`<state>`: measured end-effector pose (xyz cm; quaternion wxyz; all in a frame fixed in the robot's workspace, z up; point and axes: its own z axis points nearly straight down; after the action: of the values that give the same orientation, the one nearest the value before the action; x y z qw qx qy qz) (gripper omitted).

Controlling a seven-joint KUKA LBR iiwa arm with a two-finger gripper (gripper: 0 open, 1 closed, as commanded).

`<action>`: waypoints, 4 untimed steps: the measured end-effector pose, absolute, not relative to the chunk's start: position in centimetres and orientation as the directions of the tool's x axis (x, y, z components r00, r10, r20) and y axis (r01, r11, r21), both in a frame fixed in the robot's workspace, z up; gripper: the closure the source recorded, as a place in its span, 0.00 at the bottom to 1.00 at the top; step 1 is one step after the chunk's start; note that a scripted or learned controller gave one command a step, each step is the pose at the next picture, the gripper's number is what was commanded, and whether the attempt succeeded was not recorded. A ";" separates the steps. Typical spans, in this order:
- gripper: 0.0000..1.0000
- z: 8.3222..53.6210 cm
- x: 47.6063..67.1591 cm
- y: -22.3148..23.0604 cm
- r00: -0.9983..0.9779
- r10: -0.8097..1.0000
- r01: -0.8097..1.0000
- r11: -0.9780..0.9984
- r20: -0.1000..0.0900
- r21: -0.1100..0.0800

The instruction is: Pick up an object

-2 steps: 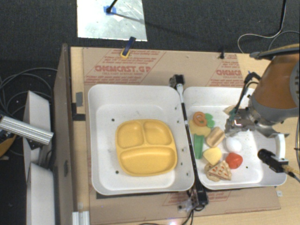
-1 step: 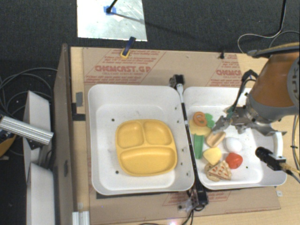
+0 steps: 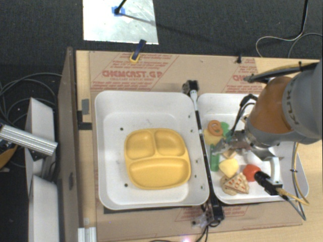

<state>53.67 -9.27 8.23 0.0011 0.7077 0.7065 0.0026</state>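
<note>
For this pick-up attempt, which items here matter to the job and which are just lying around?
Job-related: gripper low over the right bin; the toy foods there: yellow wedge, waffle piece, red piece, green pieces, round orange slice.

Just lying about: yellow divided plate in the left bin; foil sheet.

Count: white bins 2 (left [image 3: 113, 135], right [image 3: 222, 101]). Yellow divided plate [image 3: 157, 158] 1, three compartments. Waffle piece [image 3: 235, 185] 1. Red item [image 3: 251, 172] 1. Yellow chunk [image 3: 228, 166] 1.

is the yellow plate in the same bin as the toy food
No, the yellow plate lies alone in the left bin, while the toy food is in the right bin.
</note>
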 end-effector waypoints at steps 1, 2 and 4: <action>0.00 8.7 66.0 -11.0 -0.007 1.000 1.000 0.007 -0.004 0.016; 1.00 9.8 65.6 -11.0 -0.007 1.000 1.000 0.007 -0.001 0.006; 0.00 20.1 62.6 -16.3 -0.003 1.000 1.000 0.003 -0.001 0.003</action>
<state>62.62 -16.29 20.13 0.0016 0.7062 0.7080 0.0006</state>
